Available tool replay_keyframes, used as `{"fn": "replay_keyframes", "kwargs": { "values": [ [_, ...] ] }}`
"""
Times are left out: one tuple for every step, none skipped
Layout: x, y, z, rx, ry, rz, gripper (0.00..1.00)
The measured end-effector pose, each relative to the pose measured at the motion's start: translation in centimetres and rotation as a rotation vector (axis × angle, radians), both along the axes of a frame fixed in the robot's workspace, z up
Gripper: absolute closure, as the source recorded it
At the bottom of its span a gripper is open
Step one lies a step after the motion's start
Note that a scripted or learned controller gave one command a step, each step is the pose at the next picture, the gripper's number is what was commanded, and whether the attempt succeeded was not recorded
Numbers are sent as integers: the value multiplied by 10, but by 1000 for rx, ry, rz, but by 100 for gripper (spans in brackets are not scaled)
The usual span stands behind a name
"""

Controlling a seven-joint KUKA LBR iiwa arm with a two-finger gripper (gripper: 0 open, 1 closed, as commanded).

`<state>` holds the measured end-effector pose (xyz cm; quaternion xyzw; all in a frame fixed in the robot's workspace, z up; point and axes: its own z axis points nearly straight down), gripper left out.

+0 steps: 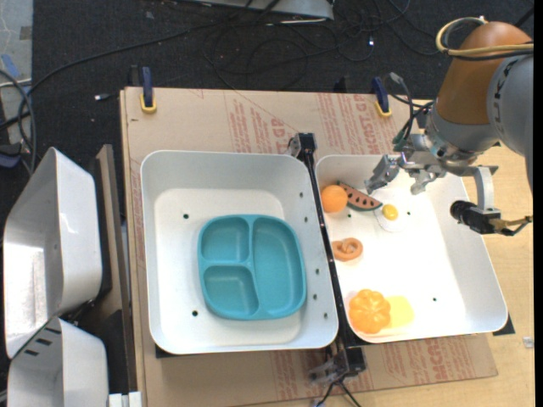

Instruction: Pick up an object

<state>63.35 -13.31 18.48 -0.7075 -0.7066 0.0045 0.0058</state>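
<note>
In the right bin point(458, 299), a smooth white shallow tray with rounded corners, several small toy foods lay toward its left side. A watermelon slice point(363, 200), a thin curved wedge with a red face and dark rind, rested near the far left corner, touching a round, matte orange ball point(334, 198) on its left. Just right of the slice sat a small yellow piece point(389, 213). Nearer the camera lay an orange ring-shaped piece point(347, 248), and by the front rim a glossy, lobed orange pepper point(370, 310) lay against a flat pale yellow piece point(399, 312).

The gripper point(399, 175) hung over the far part of that bin, just above and to the right of the watermelon slice and the yellow piece, apart from both. Its two metal fingers were spread, with nothing between them.

The left bin point(170, 253) held a smooth teal plate point(252, 266) with three compartments and rounded corners. Both bins sat on a brown cardboard sheet point(254, 117).
</note>
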Motion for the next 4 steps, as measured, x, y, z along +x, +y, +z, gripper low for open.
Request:
{"fn": "replay_keyframes", "kwargs": {
  "values": [
    [3, 1, 9, -2, -15, 3, 0],
    [2, -8, -49, -2, -12, 0, 0],
    [2, -9, -93, -5, -16, 0, 0],
    [4, -8, -80, -4, -21, 1, 100]
  ]
}}
